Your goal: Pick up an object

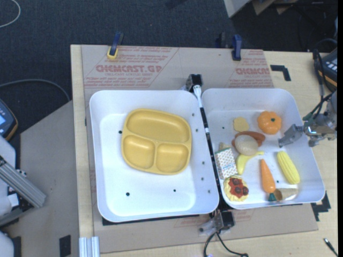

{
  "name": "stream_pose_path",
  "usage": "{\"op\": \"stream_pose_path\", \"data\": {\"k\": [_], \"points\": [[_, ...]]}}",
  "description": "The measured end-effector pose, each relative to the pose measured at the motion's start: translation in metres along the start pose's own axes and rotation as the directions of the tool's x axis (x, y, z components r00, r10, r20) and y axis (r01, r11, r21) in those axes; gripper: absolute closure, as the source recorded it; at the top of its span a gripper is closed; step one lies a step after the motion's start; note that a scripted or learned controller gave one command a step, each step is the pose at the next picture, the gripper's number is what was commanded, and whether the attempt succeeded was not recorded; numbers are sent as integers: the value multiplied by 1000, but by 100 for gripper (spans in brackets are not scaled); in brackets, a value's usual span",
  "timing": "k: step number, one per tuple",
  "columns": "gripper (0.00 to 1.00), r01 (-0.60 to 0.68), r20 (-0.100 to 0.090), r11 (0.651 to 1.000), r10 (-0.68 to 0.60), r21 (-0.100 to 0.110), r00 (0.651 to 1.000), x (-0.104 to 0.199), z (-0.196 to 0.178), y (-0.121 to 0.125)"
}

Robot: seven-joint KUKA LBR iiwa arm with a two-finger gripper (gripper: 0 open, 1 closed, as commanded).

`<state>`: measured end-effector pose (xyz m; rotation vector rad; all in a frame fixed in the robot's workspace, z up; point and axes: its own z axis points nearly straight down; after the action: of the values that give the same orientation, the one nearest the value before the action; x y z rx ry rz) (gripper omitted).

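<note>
Camera view: your two-finger gripper [293, 135] sits over the right edge of the right-hand shallow white bin [225, 98], reaching in from the right, nothing between its fingers. Can't tell from this angle whether they're apart or together

Left-hand shallow white bin [104, 143] has the yellow three-compartment plastic plate [156, 141], well apart from the gripper, not a quick pick

Right bin holds the small stuff: round orange toy pumpkin [269, 122] just up-left of the gripper, yellow toy corn cob [288, 167] just below it, orange toy carrot [267, 176] left of the corn, yellow toy banana [244, 161] and brown-and-white toy onion [247, 142] toward the bin's middle, toy pizza slice with red toppings [237, 188] at the lower left

Nearest candidates, in my judgement, are the pumpkin and the corn cob. Corn's long axis runs roughly top-to-bottom in frame, slight tilt, lying close along the bin's right wall. If you go for it, close across the short axis; watch the wall clearance. Pumpkin is round, no axis to align, but may roll out

One arm only, so no choice there
</note>
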<state>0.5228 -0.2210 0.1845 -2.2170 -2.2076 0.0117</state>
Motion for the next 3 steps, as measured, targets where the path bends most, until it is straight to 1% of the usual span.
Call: {"op": "stream_pose_path", "data": {"k": [1,3], "points": [[0,4,4,1000,-4,-15,1000,1,-8,3],[0,5,3,1000,-5,-12,1000,6,75,12]]}}
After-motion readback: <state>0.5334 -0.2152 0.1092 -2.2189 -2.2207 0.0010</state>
